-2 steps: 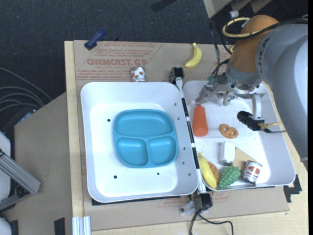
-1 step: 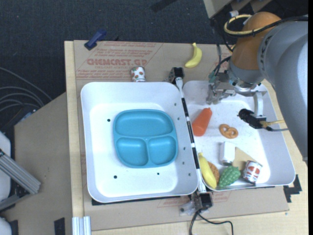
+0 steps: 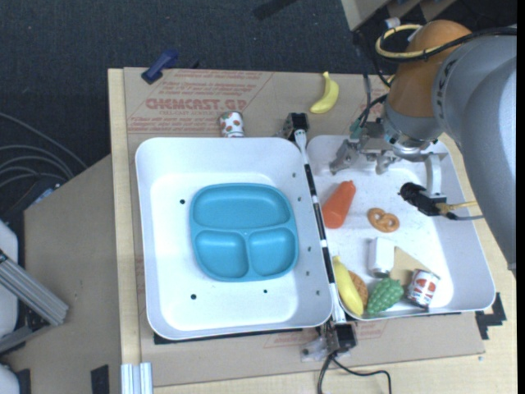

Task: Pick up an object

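Camera view from above has the gripper [image 3: 365,156] hanging over the far end of the right bin [image 3: 467,253], near the top left corner, and from where I stand I cannot tell how it is set; it has nothing in it that I can make out. The nearest thing to pick is the orange carrot [image 3: 338,203], lying just below the gripper and a little left of it, close against the wall shared with the left bin [image 3: 156,220]. Its long axis runs mostly up and down the bin, leaning slightly, narrow end toward the gripper. I'd judge a short drop toward the near side would bring the gripper over it. The pretzel [image 3: 382,218] sits just right of the carrot, apart from it.
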Motion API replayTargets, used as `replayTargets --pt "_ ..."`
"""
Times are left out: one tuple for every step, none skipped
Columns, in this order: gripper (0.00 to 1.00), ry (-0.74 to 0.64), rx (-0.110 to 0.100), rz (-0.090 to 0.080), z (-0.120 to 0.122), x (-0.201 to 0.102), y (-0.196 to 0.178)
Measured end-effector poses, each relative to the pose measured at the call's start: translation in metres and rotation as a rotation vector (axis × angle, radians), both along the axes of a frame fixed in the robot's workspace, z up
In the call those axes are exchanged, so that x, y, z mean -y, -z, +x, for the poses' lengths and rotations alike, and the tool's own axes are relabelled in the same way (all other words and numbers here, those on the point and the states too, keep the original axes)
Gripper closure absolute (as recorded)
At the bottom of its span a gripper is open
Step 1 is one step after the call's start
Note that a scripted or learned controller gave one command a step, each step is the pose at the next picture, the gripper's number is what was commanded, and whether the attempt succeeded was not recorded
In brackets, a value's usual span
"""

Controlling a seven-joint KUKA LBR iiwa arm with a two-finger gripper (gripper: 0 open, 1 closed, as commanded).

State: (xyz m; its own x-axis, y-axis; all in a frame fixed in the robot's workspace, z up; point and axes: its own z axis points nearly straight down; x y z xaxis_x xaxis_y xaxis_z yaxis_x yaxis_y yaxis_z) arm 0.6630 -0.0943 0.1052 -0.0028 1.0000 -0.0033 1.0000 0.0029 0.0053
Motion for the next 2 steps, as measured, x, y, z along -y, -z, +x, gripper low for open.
replayTargets --pt "0.00 0.002 -0.005 0.002 0.004 0.001 0.021" --pt "1.00 0.001 -0.002 0.001 0.004 0.001 0.010"
